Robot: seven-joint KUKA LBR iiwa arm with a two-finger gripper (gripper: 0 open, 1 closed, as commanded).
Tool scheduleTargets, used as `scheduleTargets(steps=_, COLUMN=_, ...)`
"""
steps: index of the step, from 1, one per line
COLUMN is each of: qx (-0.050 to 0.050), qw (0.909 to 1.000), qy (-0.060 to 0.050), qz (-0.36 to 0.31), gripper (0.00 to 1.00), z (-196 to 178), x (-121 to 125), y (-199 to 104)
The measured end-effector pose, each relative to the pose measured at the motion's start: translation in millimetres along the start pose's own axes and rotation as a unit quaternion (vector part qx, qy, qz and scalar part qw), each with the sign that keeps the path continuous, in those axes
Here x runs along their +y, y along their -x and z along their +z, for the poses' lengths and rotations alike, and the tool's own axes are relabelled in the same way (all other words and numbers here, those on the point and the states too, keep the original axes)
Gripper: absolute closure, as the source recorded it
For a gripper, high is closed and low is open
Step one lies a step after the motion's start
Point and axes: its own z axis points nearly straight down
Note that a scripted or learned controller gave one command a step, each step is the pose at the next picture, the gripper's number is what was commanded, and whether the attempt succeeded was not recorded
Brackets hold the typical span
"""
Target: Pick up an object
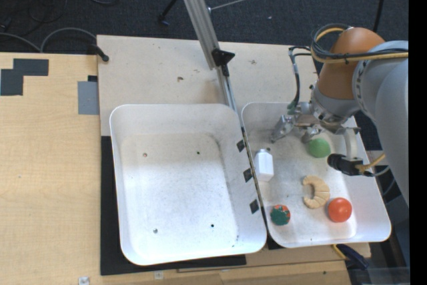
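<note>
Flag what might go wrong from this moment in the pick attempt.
1. The gripper sits beside the green ball, not over it; closing here may nudge the ball so it rolls away.
2. It works near the right bin's back wall, so a descent could likely clip the rim.

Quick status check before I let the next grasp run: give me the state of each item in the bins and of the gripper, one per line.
Gripper: low in the right bin, nothing visibly between its fingers.
Green ball: loose on the bin floor, just beside the gripper.
White bottle: at the bin's left wall.
Tan curved piece: lying flat.
Orange-red ball: resting, untouched.
Green and red ball: resting near the front.
</note>
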Motion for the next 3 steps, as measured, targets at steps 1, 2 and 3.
scheduleTargets(steps=1, qx=0.0, qw=1.0, qy=0.002, qz=0.002, gripper=1.0, z=-14, x=1, y=1)
scheduleTargets(steps=2, qx=-0.001, qw=1.0, qy=0.005, qz=0.001, gripper=1.0, z=-60, x=-5, y=6)
scheduleTargets(steps=3, qx=-0.001, qw=1.0, qy=0.006, qz=0.001, gripper=1.0, z=-123, x=-8, y=7)
